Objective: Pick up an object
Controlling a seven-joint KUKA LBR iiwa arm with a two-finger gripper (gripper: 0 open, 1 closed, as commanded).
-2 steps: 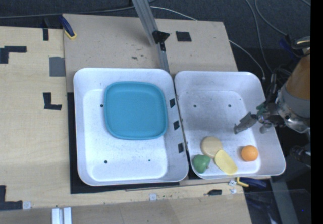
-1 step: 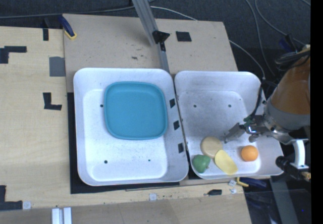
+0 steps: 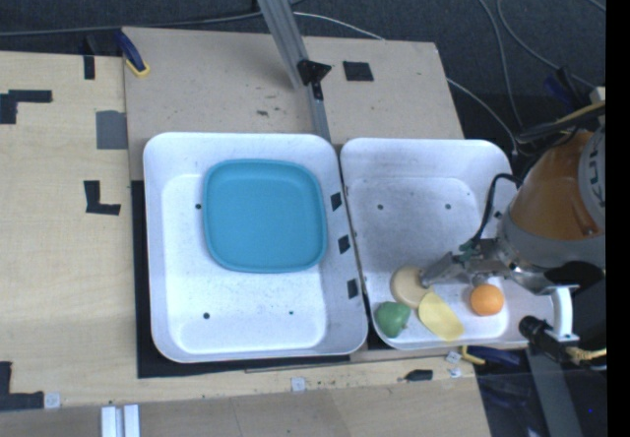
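The thing I am going for is sitting in the near right corner of the right-hand shallow white plastic bin, where four small pieces are crowding together: a pale cream rounded lump, a soft-looking yellow oblong piece just in front of it, a green rounded piece to the left by the bin wall, and a small orange ball to the right. I am judging the cream lump to be my target, since my jaws are reaching down right at its edge, with the dark metal tip seeming to be touching or nearly touching it. Nothing is lifting yet; every piece is lying on the bin floor, so the pick itself is not yet done, and only the approach is looking complete. Whether my jaws are spread or pressed together I cannot tell, as they are showing only as a small grey shape. My grey arm with its orange band is leaning in over the bin's right rim. Further out, a flat turquoise square plate is lying in the left-hand white bin, well apart from me, and both bins are resting on the pale wooden bench.
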